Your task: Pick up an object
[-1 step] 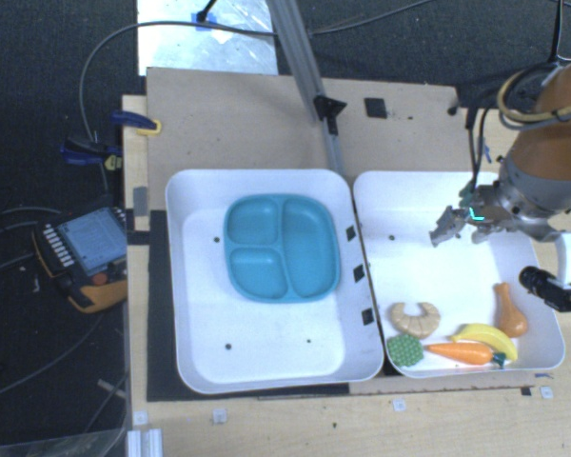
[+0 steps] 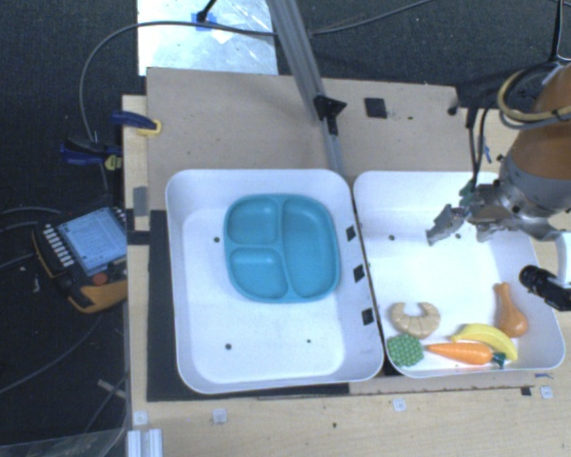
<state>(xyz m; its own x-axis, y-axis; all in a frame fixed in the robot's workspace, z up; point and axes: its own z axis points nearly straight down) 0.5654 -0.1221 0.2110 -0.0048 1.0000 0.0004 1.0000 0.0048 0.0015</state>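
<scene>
Five toy foods crowd the right bin's [image 2: 381, 198] near edge: croissant [image 2: 415, 318], green piece [image 2: 405, 350], carrot [image 2: 461, 353] and banana [image 2: 485, 335] lying lengthwise along that edge, gourd [image 2: 510, 310] pointing its neck away from it. You see the end effector [image 2: 447, 225] over that bin's bare floor, well apart from them, holding nothing; whether it is apart or together, I cannot tell.

Even overhead light, soft shadows; glare on foil sheet [image 2: 205, 22]; slight blur throughout.

no readable text, labels or numbers anywhere, handheld device [image 2: 88, 246] left of the bench shows a screen too blurred to read
</scene>
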